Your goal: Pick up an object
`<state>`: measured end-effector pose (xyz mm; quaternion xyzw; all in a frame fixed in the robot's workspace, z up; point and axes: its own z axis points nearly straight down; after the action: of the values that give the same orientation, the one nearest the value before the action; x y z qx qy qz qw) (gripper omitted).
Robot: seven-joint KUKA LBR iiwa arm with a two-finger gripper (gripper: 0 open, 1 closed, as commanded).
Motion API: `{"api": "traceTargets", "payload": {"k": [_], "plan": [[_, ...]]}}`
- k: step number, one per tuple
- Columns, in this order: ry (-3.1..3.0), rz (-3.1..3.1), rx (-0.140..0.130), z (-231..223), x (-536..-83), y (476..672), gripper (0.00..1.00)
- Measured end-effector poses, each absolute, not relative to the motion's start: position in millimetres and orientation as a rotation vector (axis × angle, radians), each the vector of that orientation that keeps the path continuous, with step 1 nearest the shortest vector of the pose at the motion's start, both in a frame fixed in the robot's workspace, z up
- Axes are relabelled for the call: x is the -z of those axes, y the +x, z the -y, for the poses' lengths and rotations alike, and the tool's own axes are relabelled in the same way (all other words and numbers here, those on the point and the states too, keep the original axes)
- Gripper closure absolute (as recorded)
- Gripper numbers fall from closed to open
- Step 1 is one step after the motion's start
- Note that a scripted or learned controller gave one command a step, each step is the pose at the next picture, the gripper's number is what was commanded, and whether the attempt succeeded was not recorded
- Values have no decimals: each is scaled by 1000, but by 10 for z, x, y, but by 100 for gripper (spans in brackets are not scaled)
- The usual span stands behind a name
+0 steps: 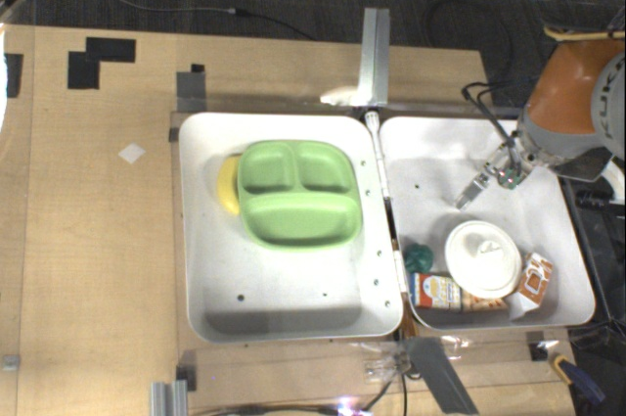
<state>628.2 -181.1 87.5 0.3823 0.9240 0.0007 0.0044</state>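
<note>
The right bin [430,150] holds a white round lidded bowl [482,258], a small dark green thing [419,257], an orange-and-white carton [447,291] lying flat at the front, and a small brown-and-white packet [535,277] at the front right. A green sectioned tray [296,193] lies in the left bin [210,238], with a yellow thing [228,185] poking out from under its left side. My gripper [473,190] hangs over the upper middle of the right bin, pointing down-left, above and clear of the white bowl. Nothing shows between its fingers.
A metal divider post [376,52] stands behind the seam between the bins. Black cables [489,96] run near the arm at the back right. The wooden bench [88,238] stretches out to the left.
</note>
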Motion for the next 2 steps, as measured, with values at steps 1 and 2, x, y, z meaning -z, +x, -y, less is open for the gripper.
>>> {"api": "traceTargets", "payload": {"k": [1, 2], "plan": [[1193, -2885, -8, 1802, -1017, 6319, 100], [1193, -2885, -8, 1800, -1016, 6318, 0]]}}
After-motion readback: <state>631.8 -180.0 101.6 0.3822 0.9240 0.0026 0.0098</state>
